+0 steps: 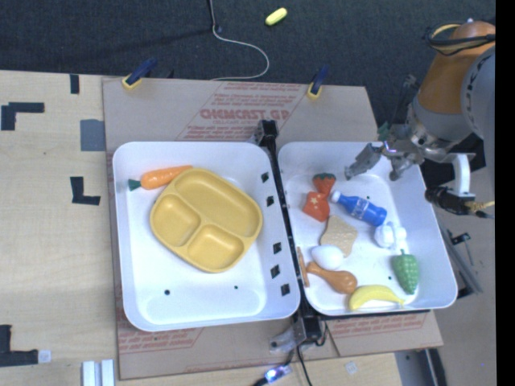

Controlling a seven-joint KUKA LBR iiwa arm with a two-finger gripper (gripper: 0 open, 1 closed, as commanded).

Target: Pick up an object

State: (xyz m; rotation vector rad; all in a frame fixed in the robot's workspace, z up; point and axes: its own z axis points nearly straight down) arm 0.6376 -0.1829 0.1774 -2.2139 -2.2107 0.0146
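On the left, the desk (pixel 48 240) shows pale wood with dark markings, and a sheet of cardboard (pixel 233 111) lies under the two white bins. The left bin (pixel 137 288) holds a yellow divided tray (pixel 205 219) lying near its middle, and an orange toy carrot (pixel 161 177) rests against the tray's upper left edge, its green end pointing toward the bin's left wall. The right bin (pixel 434 256) carries a cluster of toy foods: a red strawberry-like piece (pixel 317 205) with a second red piece (pixel 324 182) just above it, a blue bottle (pixel 362 209) lying on its side just right of them, a tan slice (pixel 340 236) below the bottle, a white egg (pixel 327 256) touching that slice's lower edge, a brown drumstick (pixel 334 278) below the egg, a yellow banana (pixel 375 297) near the front wall, a green cone-shaped piece (pixel 407 272) beside the banana, and a small white item (pixel 388 235) between the bottle and the green piece. The tool (pixel 378 161) sits over the upper part of the right bin, above the blue bottle and apart from it, with its two fingers spread wide and nothing between them. The grey arm (pixel 451 95) with its orange band rises to the right. A yellow object (pixel 276 16) lies on the dark floor beyond the desk.
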